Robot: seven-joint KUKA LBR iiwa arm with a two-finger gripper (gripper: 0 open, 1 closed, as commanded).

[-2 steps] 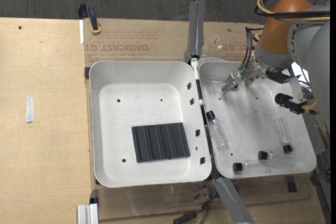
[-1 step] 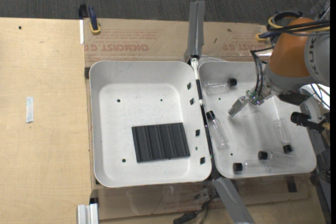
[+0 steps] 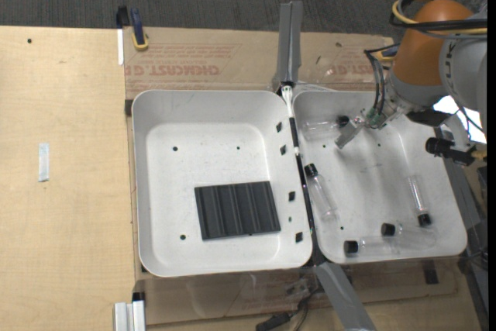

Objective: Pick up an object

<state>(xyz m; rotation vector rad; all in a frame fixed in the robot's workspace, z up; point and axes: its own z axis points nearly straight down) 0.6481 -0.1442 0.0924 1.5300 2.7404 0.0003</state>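
Observation:
A dark grey ribbed rectangular block (image 3: 236, 210) lies flat in the left bin (image 3: 155, 167), toward its front. The right bin (image 3: 449, 244) holds several clear tubes with black caps: one along its left wall (image 3: 320, 190), one at the back left (image 3: 322, 123), one on the right (image 3: 418, 198) and one at the front (image 3: 368, 246). My gripper (image 3: 349, 134) hangs low over the back of the right bin, slanting down to the left, just right of the back-left tube. I see nothing held in it.
The grey arm with its orange band (image 3: 422, 46) comes in over the right bin's back right corner, trailing cables. A grey post (image 3: 290, 43) stands behind the seam between the bins. Cardboard (image 3: 201, 62) lies behind the left bin.

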